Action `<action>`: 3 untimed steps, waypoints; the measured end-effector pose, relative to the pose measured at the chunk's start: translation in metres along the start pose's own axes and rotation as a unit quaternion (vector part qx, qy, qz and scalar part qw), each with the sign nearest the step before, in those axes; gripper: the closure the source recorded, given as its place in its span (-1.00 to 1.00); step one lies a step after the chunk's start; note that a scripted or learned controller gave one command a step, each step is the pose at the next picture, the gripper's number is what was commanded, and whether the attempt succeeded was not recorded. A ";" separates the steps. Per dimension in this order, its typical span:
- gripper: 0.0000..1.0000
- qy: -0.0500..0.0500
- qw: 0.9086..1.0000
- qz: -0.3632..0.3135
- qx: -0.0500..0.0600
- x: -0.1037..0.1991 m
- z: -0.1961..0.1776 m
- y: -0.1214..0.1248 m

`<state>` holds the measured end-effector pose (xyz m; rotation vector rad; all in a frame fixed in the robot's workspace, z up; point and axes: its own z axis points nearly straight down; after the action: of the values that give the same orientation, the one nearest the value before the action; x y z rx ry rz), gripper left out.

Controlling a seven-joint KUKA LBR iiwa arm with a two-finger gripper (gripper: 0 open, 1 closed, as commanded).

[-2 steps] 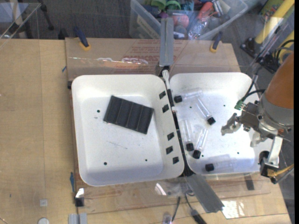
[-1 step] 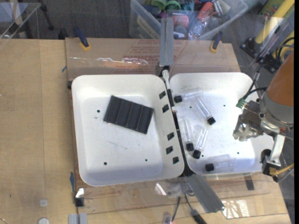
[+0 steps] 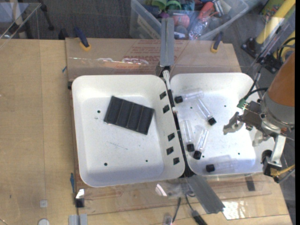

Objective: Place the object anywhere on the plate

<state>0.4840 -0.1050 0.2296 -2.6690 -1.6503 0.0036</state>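
You are looking down on the worktop (image 3: 33, 125) with two white bins side by side. In the left bin (image 3: 89, 163) a dark ribbed rectangular plate (image 3: 129, 115) lies flat, a little toward 11 o'clock from that bin's middle, its long axis tilted from 10 o'clock toward 4 o'clock. The right bin (image 3: 243, 86) holds several clear tubes with black caps: one (image 3: 187, 97) near its 11 o'clock corner, one (image 3: 205, 113) just past it toward the middle, a loose cluster (image 3: 193, 136) on the 8 o'clock side close to the divider between the bins, and one more (image 3: 224, 165) lying along the 6 o'clock wall. None of them touches the plate; all sit in the right bin, well apart from it. The arm (image 3: 283, 86) comes in from 3 o'clock, and its hand (image 3: 230, 127) hangs over the 3 o'clock part of the right bin, a pale fingertip pointing toward 9 o'clock. You can see nothing gripped there, but how wide the hand stands I cannot tell from this angle. Beyond the bins at 12 o'clock stands a clear tub (image 3: 187, 8) of mixed colourful items.
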 end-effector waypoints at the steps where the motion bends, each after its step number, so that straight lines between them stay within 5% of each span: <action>1: 1.00 0.000 1.000 0.000 0.000 0.000 -0.009 0.000; 2: -1.00 0.000 1.000 0.000 0.000 0.000 -0.009 0.000; 3: 1.00 0.000 1.000 0.000 0.001 0.000 -0.018 0.001</action>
<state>0.4849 -0.1051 0.2475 -2.6673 -1.6504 0.0053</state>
